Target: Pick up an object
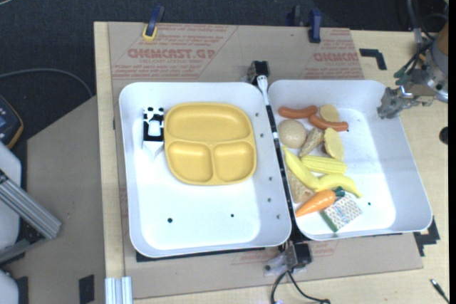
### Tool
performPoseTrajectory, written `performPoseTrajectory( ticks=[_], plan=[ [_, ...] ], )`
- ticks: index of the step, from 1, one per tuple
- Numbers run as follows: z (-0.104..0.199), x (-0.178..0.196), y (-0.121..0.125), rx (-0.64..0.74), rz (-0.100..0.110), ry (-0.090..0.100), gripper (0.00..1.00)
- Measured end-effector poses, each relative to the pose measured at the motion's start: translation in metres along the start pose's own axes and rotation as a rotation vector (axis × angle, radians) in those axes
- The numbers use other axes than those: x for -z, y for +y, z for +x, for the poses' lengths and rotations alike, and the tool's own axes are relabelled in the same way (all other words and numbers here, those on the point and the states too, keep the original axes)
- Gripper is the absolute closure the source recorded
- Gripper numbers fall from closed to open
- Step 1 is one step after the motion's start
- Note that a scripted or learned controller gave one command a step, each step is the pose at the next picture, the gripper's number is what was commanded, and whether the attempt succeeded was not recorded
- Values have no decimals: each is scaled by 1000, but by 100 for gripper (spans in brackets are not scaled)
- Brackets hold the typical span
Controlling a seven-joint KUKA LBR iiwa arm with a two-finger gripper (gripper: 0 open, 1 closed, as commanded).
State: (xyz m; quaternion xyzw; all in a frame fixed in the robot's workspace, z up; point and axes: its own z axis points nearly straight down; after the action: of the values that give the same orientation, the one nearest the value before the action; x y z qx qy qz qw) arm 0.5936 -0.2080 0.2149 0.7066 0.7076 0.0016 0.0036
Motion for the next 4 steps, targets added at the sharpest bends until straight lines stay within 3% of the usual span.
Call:
performPoseTrajectory(
  ticks=[1, 4],
  plan=[
    [0, 11, 1, 0, 3, 1, 100],
    [174, 15, -38, 5, 10, 6, 100]
  ],
)
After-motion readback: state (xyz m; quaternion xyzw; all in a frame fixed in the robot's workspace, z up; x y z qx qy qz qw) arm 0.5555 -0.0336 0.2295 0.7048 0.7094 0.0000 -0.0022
